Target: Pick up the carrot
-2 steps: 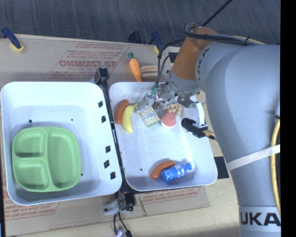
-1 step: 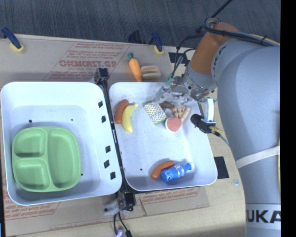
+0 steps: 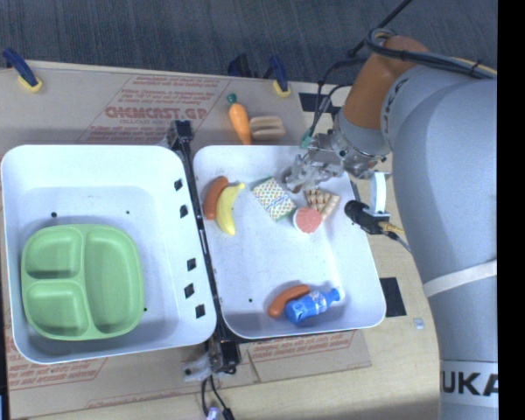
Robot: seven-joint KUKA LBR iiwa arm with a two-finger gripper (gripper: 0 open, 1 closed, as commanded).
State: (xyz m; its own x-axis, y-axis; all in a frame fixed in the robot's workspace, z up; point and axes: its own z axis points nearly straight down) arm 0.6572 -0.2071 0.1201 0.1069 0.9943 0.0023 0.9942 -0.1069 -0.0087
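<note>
Looking down at my bench, I've got the small orange carrot with its green top [image 3: 238,122] lying outside the bins, on the cardboard sheet [image 3: 140,103] just beyond the far rim of the right-hand white bin [image 3: 354,269]. It sits right beside a tan bread-roll shaped toy [image 3: 267,129], green stub pointing away from the bin, orange body tapering toward the rim. Short, plump, bright orange, smooth plastic by the look of it.

My two-finger metal gripper [image 3: 308,175] is over the far right part of that same bin, low among the clutter. That puts the carrot well off to the camera's left of the gripper and farther back, with the bin rim between them. Whether the gripper is spread or closed, I can't tell; the metalwork blurs together from up here. I see nothing held in it.

Right by the gripper are a yellow-and-blue patterned square packet [image 3: 273,199], a waffle-textured tan cone [image 3: 323,202] and a round pink-red disc [image 3: 308,220]. Near the bin's left wall, a yellow banana [image 3: 227,208] lies against an orange-red sausage-shaped toy [image 3: 213,196]. At the near edge, a blue crumpled bottle [image 3: 312,304] touches another orange-red sausage-shaped piece [image 3: 286,299].

Over in the left-hand white bin [image 3: 35,164], a green divided plastic plate [image 3: 81,279] rests flat.
</note>
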